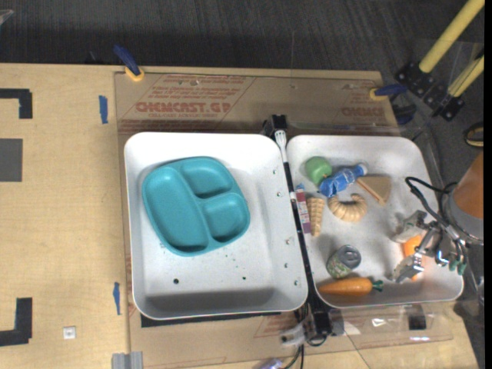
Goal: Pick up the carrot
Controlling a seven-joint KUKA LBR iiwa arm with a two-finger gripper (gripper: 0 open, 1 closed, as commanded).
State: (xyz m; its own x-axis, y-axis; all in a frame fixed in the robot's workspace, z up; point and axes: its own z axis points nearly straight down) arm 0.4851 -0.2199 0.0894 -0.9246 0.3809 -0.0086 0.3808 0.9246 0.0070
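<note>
The carrot [346, 286], orange with a green stub at its right end, lies on its side along the front wall of the right bin [400, 154]. My gripper [405, 248] hovers low at that bin's right side, to the right of the carrot and a little behind it, not touching it. Its fingers [405, 271] stand apart, so it is open. A small orange piece [413, 244] shows between them; I cannot tell whether they touch it.
The right bin also holds a small tin [344, 260], a pale croissant-shaped toy [347, 207], a blue bottle [342, 180], a green ball [316, 168], a tan wedge [375, 187] and a pink stick [305, 210]. A teal divided plate [196, 204] lies in the left bin [254, 275].
</note>
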